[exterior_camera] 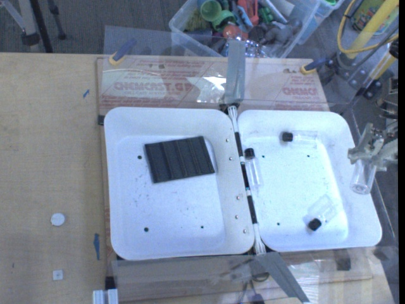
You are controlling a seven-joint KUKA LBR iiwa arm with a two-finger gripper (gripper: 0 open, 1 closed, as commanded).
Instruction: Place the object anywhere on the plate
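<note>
Since the dark ribbed plate (180,159) lies flat in the left bin (120,189), any carry should cross low and level. A clear vial (361,181) sits under the hand (369,152) at the right bin's (335,122) rim; whether the hand grips it, I cannot tell.

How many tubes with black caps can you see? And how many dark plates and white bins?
Tubes: 3
Plate: 1
Bins: 2
Total: 6
</note>
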